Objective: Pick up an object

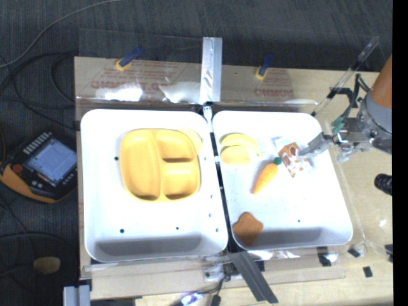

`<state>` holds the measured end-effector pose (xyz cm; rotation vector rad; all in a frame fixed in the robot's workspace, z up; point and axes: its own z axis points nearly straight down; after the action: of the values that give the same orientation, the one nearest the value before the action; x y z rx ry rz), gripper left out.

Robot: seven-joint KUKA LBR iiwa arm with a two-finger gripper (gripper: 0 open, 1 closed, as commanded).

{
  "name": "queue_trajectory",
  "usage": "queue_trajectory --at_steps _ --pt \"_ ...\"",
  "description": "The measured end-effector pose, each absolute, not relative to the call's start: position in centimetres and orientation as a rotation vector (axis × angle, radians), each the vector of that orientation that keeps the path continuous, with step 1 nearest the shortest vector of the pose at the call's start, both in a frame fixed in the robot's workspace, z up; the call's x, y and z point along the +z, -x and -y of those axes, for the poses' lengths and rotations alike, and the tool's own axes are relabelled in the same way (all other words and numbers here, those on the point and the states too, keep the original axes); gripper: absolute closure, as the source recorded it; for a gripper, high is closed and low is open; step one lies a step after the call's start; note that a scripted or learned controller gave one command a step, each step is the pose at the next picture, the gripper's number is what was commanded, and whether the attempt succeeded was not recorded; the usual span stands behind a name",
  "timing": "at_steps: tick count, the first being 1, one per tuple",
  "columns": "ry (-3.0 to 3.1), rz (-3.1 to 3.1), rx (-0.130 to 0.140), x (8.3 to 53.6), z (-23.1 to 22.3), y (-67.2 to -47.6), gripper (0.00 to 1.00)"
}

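A: Candidates first. Right bin (331,196) holds the loose items — a toy carrot (265,177) lying diagonally near the middle, leafy end up toward the right; a pale yellow sliced piece (237,148) against the left wall near the back; a brown lump (247,227) at the front-left corner. Any of them would satisfy "an object".

B: And the small brown-and-white thing?

A: A small packet-like item (291,159), just beside the carrot's leafy end. It sits right at the tip of the gripper (305,152), which slants in from the right over the bin's back-right area.

B: Held, then?

A: Cannot tell. The item is touching or overlapping the tip, but the tip is too small and blurred to see whether anything is pinched, or how far apart the jaws stand.

B: Left bin (95,190)?

A: One yellow divided tray (159,163), sitting flat in the middle, well apart from the arm. Judgement: too broad to grasp easily, so the right bin's small pieces are the likelier targets.

B: Placement logic?

A: Items scattered apart — likely so each can be approached singly.
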<state>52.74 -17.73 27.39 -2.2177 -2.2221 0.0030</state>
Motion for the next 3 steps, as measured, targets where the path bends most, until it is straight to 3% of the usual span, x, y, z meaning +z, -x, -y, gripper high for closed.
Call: queue_trajectory --at_steps 1,2,3 --pt "2.196 2.247 0.002 33.2 18.8 -51.9 0.0" --pt "2.18 2.257 0.003 17.1 13.2 -48.3 0.0" --pt "2.148 2.289 0.002 19.4 11.6 -48.4 0.0"
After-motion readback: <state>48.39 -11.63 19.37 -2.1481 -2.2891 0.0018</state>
